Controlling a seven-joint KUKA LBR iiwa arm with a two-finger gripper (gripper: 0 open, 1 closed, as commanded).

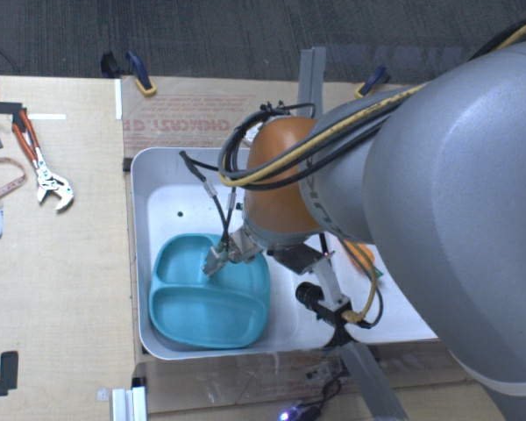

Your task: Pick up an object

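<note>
A blue divided plate [209,303] lies in the near half of the left white bin [158,191]. My gripper [217,261] reaches down from the orange wrist band [276,178] and sits at the plate's upper right rim, over its smaller far compartment. The fingertips look close together at the rim, but they are small and I cannot make out their state. Nothing visible hangs between them. An orange and green object [364,260] peeks out under the arm to the right.
The big grey arm [438,191] covers the right bin and much of the right side. Cables [210,191] loop over the left bin's far half. A wrench [48,178] and red-handled pliers lie on the wooden bench at the left.
</note>
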